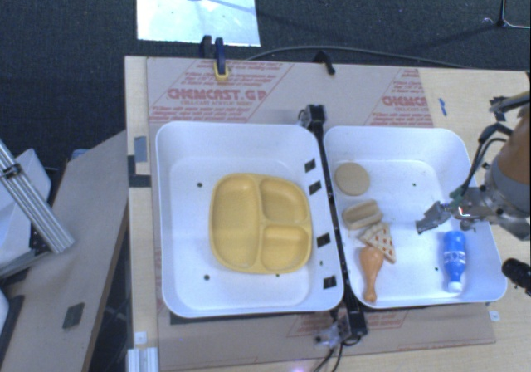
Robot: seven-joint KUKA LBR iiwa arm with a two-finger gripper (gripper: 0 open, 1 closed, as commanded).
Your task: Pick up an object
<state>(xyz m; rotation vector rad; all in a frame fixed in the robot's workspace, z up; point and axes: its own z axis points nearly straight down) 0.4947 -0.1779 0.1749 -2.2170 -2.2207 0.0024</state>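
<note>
Gripper (pixel 437 219) over right bin, nothing held; finger spread cannot be told.

Poised above bare floor of right bin (pixel 415 175), just left of blue bottle (pixel 454 259) lying lengthwise at right wall. Likely light, rigid, smooth and apt to roll; best taken across mid-body. Further left: round cookie (pixel 353 178), bread piece (pixel 362 214), waffle wedge (pixel 378 240), drumstick (pixel 372 269). Left bin (pixel 178 196): yellow divided tray (pixel 260 222).
</note>
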